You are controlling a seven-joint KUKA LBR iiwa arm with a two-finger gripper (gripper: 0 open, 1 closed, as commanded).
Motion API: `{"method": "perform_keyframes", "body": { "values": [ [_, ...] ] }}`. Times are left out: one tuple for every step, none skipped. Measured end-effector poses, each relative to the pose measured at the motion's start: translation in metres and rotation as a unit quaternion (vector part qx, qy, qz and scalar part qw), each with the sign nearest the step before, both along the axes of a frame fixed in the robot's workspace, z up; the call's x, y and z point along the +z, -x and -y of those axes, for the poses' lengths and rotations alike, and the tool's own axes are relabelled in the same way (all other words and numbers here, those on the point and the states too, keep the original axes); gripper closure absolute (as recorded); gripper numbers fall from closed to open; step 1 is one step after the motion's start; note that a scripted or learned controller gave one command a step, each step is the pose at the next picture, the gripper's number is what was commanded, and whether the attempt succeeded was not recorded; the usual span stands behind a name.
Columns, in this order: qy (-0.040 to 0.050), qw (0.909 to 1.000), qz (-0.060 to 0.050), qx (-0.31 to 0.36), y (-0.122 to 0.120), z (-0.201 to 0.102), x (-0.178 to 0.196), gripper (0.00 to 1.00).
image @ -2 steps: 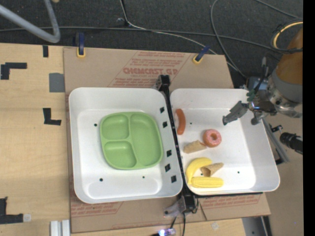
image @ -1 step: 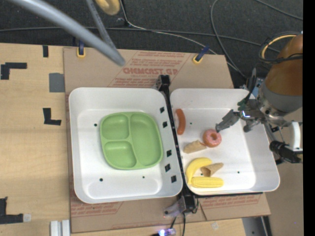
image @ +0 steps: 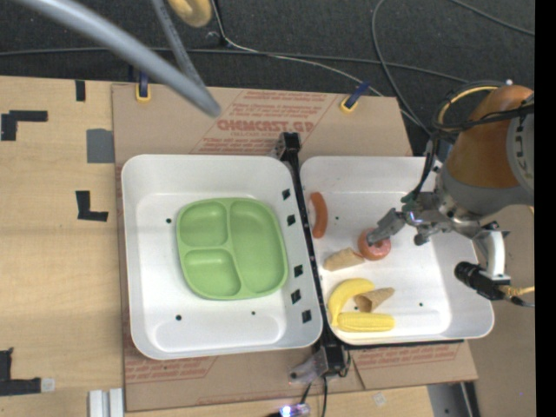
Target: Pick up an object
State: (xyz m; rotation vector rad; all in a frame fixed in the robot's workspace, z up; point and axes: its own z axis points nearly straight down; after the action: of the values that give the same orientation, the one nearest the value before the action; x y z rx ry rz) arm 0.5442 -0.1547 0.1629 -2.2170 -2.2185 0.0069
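In the right-hand bin (image: 434,320), the arm (image: 486,159) comes in from the right, grey with its orange band, and its gripper (image: 387,231) hangs low over the middle of the bin floor. The tip sits right at a small round reddish object (image: 376,249), something like a toy tomato, though from where I stand I cannot tell whether the fingers are open or closed, or whether they have any hold of it; the dark tip overlaps its upper edge and hides the contact. Just left of the reddish piece lies a pale tan wedge (image: 344,258), and further up, close by the divider between the bins, a small orange-red sausage (image: 318,213) lies lengthwise. Toward the near edge of the same bin a yellow banana (image: 352,307) curls around, with a small tan cone-like piece (image: 377,300) resting against its inner side. The left-hand bin (image: 148,320) holds a green divided plate (image: 232,248) with three compartments, sitting flat near the middle. Both bins rest on a sheet of brown cardboard (image: 261,115) on the wooden surface (image: 52,233), and black cables (image: 417,24) trail across the dark floor behind
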Motion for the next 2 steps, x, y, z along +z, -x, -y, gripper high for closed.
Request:
{"method": "perform_keyframes", "body": {
  "values": [
    [0.0002, 1.0000, 0.001, 0.000, 0.003, 0.009, -0.058, 0.00],
    [0.0002, 1.0000, 0.002, 0.000, 0.002, 0.008, -0.046, 1.00]
  ]
}}
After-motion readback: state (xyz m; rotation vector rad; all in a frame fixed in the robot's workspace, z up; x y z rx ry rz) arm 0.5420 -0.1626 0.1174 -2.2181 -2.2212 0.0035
